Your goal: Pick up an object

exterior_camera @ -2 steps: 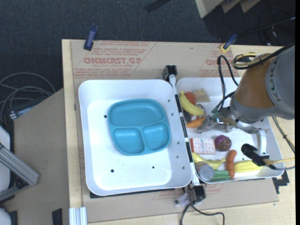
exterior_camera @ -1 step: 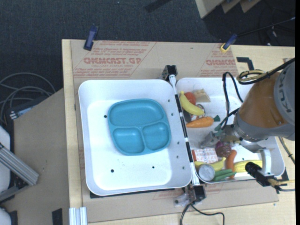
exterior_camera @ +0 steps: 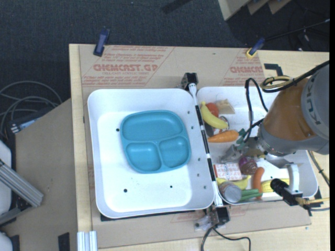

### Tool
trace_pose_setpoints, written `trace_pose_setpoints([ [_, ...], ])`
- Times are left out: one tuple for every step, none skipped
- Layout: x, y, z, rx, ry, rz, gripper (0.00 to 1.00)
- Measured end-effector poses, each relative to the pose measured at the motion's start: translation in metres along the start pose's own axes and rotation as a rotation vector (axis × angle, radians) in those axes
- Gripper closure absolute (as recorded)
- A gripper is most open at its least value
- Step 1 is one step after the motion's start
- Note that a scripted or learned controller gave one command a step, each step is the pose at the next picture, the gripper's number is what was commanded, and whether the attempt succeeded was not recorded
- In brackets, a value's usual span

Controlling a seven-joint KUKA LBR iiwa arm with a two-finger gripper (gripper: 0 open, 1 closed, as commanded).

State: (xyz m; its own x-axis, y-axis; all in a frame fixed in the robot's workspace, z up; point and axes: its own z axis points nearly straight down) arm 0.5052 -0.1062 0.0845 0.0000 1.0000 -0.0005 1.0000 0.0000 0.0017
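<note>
A grey KUKA arm (exterior_camera: 309, 114) with an orange band (exterior_camera: 285, 116) above its wrist reaches in from the right over the right-hand white bin (exterior_camera: 312, 182), its gripper (exterior_camera: 242, 149) lowered among a clutter of toy food near the bin's middle. How the gripper is set cannot be told from this slanted overhead view, since the wrist and surrounding items hide the tips, and nothing can be seen pinched there. Taking the gripper as the landmark: a yellow banana (exterior_camera: 214, 120) lies above and to its left, with a small red piece (exterior_camera: 211, 109) touching the banana's upper end and a tan item (exterior_camera: 226, 106) just beyond that; an orange carrot (exterior_camera: 223, 137) lies just to the gripper's upper left; a dark maroon round object (exterior_camera: 248, 165) sits just below it, beside an orange-red sausage-shaped piece (exterior_camera: 257, 178). A red-and-white patterned packet (exterior_camera: 227, 170) lies lower left of the gripper, and a silver can (exterior_camera: 230, 192) rests farther below, next to a green piece (exterior_camera: 251, 193). Well to the gripper's left, the left-hand white bin (exterior_camera: 104, 156) holds a teal divided plate (exterior_camera: 155, 140) with three compartments. Both bins sit on a cardboard-topped bench (exterior_camera: 131, 67).
</note>
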Motion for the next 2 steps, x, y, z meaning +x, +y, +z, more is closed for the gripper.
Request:
trace_pose_setpoints([
  [-0.0006, 0.0008, -0.0103, -0.004, -0.003, 0.001, 1.00],
  [-0.0007, 0.0006, -0.0101, -0.003, -0.003, 0.001, 0.00],
])
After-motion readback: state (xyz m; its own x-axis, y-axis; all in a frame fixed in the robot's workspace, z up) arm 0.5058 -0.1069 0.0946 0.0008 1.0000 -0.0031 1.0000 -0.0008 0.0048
